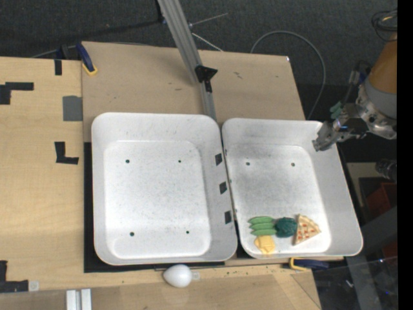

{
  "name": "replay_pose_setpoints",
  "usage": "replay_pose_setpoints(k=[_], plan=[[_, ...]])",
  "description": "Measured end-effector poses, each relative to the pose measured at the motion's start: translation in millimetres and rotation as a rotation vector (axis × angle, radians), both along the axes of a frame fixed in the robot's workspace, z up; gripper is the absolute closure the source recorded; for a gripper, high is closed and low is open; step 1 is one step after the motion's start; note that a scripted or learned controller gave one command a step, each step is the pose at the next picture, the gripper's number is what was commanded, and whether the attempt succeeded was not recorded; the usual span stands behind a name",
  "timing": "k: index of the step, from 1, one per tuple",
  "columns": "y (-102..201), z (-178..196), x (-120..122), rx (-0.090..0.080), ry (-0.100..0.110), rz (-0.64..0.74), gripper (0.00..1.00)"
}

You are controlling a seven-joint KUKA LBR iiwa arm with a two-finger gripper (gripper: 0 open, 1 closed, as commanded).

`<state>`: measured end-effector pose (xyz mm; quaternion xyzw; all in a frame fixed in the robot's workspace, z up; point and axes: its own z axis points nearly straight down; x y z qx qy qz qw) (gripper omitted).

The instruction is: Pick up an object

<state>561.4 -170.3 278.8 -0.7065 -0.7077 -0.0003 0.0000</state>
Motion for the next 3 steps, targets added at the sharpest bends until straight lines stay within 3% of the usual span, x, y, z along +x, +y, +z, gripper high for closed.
replay_pose_setpoints(k=[3], plan=[[154,-26,-21,0.000,0.004,0.003,1.00]])
